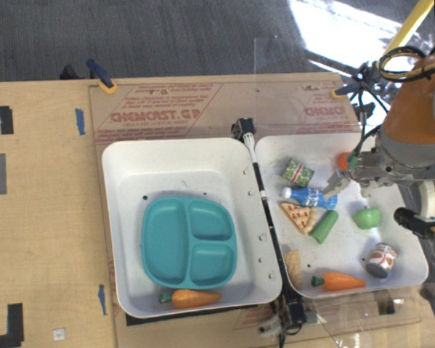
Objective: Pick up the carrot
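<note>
Bins [123, 174]: white, both.
Divided tray [188, 242]: teal.
Carrots [193, 297] [339, 279]: orange, green tops.
Pizza slice [298, 215]: tan crust, red spots.
Cucumber [324, 226]: green.
Pepper [366, 217]: light green.
Can [382, 258]: silver with red marking.
Packet [297, 173]: green, white and red.
Bottle [309, 196]: blue.
Arm [413, 123]: grey, orange band.
Bench [45, 215]: pale wood, black and blue tape marks.

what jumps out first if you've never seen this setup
The teal tray in the left bin grabs the eye first, with a carrot lying just below it. The right bin is a jumble of small toys, with a second carrot near its front edge. The arm leans in from the right, its gripper over the toys.
</note>
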Robot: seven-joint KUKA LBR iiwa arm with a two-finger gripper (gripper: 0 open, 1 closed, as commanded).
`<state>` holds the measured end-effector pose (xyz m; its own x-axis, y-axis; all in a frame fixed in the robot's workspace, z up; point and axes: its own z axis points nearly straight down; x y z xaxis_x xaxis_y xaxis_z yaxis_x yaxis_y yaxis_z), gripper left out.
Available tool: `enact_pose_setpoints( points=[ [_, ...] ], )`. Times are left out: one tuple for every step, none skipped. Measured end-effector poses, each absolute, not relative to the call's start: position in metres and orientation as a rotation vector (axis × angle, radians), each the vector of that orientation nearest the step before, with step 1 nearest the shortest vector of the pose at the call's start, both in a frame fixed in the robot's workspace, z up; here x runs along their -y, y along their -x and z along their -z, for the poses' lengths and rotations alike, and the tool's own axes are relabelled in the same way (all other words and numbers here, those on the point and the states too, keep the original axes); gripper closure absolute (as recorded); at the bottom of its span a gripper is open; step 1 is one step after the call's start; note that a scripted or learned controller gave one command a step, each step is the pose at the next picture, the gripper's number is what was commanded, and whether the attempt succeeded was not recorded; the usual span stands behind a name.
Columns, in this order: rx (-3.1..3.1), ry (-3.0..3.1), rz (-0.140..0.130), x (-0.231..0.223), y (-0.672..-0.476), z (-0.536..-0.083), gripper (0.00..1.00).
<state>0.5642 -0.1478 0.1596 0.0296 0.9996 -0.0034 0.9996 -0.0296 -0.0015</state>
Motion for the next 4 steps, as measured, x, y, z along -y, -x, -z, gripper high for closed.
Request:
enact_pose_setpoints(
  points=[
    [-2.039,-2.385,-0.003,0.14,-0.495,-0.244,0.0],
    [-2.382,-2.054,0.001,0.106,-0.481,-0.235,0.0],
    [-2.831,-1.341,-0.005,0.056,-0.482,-0.271,0.0],
    [-2.979,-0.967,-0.002,0.066,-0.485,-0.293,0.0]
  ],
)
